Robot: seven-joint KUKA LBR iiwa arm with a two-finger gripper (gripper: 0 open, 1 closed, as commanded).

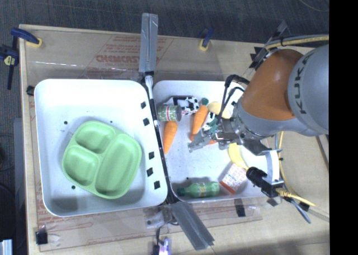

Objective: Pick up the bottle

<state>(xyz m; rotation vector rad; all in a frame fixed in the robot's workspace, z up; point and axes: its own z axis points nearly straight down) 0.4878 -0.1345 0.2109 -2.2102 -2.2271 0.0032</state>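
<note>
Bottle (198, 189), green, lying near right bin's (184, 89) front wall beside red-white carton (232, 178). "KUKA" readable on arm. End effector (200, 141) among carrots (169, 135); finger state: cannot tell.

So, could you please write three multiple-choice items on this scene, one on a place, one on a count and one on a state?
1. Where does the green bottle lie?
A. In the right bin, near its front edge
B. On the green plate
C. On the bench outside both bins

2. How many carrots are in the right bin?
A. None
B. Two
C. Five

3. How is the green bottle posed?
A. Standing upright
B. Lying on its side
C. Lifted in the hand

Answers:
1 A: it rests along the bin's front wall.
2 B: one carrot lies beside another carrot.
3 B: its length lies flat on the bin floor, apart from the hand.
</note>
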